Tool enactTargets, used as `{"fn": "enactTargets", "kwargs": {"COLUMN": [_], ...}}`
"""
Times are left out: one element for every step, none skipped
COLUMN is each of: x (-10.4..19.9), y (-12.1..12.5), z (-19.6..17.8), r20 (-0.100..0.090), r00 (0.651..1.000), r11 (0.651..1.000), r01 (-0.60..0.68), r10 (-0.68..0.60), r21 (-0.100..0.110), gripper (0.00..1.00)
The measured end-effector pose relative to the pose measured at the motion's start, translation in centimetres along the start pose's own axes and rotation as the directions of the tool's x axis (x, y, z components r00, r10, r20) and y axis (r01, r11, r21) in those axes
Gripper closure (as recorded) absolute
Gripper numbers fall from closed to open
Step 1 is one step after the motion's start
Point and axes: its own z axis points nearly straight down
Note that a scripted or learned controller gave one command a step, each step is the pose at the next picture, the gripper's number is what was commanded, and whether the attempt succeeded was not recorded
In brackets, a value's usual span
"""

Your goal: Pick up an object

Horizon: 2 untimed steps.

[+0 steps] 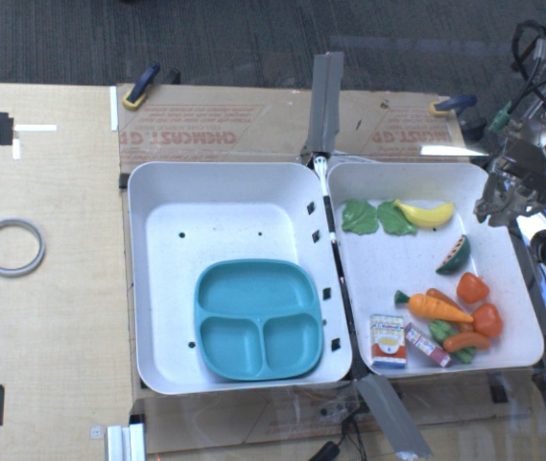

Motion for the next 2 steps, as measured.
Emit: {"fn": "enactTargets", "kwargs": {"x": [0.1, 2.8], "y": [0.1, -2.7], "z": [-0.8, 3.6], "r20": [0.005, 0.001], "r00": [1.0, 1.0], "r11": [1.0, 1.0], "r01": [0.003, -0.019], "r10": [-0.003, 0.019], "r21": [0.001, 0.002], "gripper": [1.0, 1.0]}}
